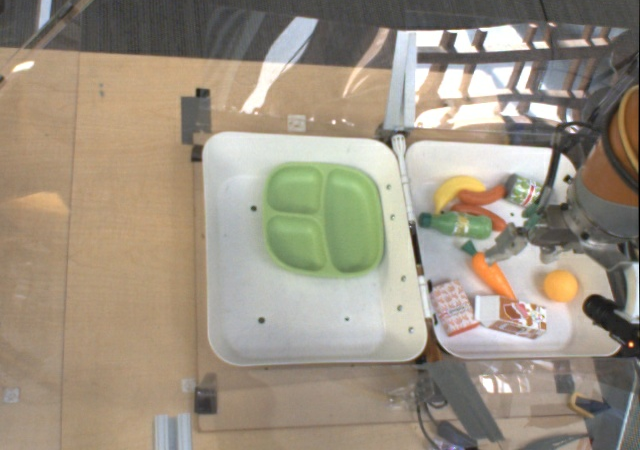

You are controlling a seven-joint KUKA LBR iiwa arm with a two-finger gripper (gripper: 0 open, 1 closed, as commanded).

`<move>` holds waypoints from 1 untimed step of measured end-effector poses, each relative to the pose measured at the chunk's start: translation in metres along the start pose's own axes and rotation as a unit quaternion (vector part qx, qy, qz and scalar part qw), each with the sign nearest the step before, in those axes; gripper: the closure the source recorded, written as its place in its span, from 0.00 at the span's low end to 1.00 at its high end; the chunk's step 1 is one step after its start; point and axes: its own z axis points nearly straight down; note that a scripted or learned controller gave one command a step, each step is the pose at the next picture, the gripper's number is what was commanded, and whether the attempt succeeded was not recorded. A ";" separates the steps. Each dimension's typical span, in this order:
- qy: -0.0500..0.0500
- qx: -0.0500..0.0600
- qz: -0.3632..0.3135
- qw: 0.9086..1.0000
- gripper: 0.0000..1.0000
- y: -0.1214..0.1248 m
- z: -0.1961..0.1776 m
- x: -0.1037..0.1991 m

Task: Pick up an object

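1. Wooden bench [100, 238] under a clear glossy sheet, bearing two shallow white bins side by side; dark carpet lies beyond its far edge.
2. Left bin [300, 333]: holds one green divided plate [325, 218], lying flat toward the far side.
3. Right bin [440, 163]: holds a banana [455, 191], red sausage [482, 196], green bottle [458, 225], small green can [520, 188], carrot [493, 276], orange [561, 286], red-and-white packet [452, 306] and brown-and-white carton [512, 316].
4. Arm [610, 178]: enters from the right, orange band showing, wrist low over the right bin.
5. Gripper [508, 242]: pointing left, fingers slightly parted with nothing between them, tips just above the carrot's leafy end, beside the green bottle.
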 end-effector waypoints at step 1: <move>-0.002 -0.010 -0.023 1.000 0.00 0.021 0.109 0.005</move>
